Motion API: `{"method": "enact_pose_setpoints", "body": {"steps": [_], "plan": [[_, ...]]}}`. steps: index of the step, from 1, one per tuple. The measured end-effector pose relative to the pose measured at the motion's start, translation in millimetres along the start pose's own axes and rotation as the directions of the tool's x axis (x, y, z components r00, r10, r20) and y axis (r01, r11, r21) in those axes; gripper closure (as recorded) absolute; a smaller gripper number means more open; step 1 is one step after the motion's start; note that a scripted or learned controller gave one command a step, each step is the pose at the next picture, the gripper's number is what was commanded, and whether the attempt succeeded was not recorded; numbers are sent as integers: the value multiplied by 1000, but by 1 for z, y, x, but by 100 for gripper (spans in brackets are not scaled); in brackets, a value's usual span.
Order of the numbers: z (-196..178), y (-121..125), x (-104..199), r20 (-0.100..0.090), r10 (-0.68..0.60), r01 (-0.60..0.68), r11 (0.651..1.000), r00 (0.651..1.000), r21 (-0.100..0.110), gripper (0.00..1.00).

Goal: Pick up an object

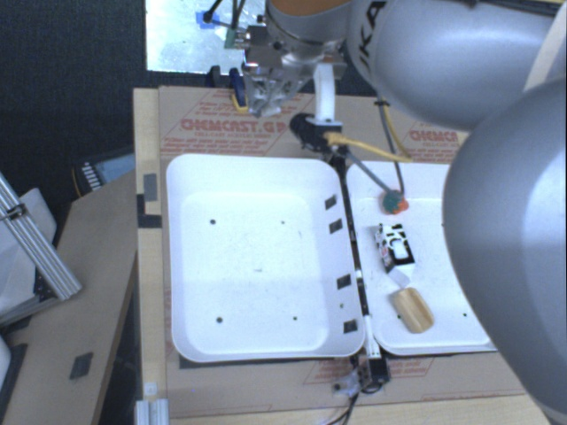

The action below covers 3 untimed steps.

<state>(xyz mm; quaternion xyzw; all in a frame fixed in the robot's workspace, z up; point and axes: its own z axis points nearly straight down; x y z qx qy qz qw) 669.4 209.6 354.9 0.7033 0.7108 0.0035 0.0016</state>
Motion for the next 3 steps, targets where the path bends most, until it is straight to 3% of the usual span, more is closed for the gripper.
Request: {"method": "enact_pose_setpoints", "body": {"steps": [3], "plan": [[-11, 0, 25, 2, 3, -3, 1000, 1000, 3, 100]]}}
